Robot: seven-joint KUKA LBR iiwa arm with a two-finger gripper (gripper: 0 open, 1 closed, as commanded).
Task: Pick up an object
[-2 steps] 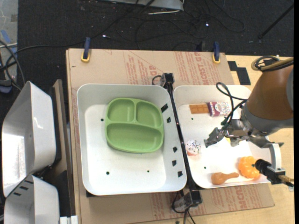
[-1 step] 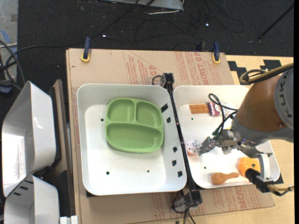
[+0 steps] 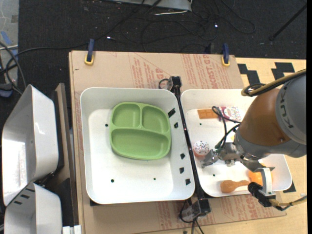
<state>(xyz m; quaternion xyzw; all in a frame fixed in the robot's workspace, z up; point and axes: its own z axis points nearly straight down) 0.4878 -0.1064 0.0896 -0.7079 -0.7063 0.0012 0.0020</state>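
We have the gripper (image 3: pixel 210 159) low in the right bin (image 3: pixel 285 186), just beside a small speckled ball (image 3: pixel 201 147). Whether it grips anything, we cannot tell. Nothing looks lifted, so the pick seems unfinished; the green divided plate (image 3: pixel 141 130) sits untouched.

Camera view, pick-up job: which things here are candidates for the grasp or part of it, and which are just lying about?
In play:
gripper, low in the right bin
small speckled ball beside it
orange block
pink-and-white packet
tan wooden piece

Lying about:
green divided plate in the left bin
two bench clamps
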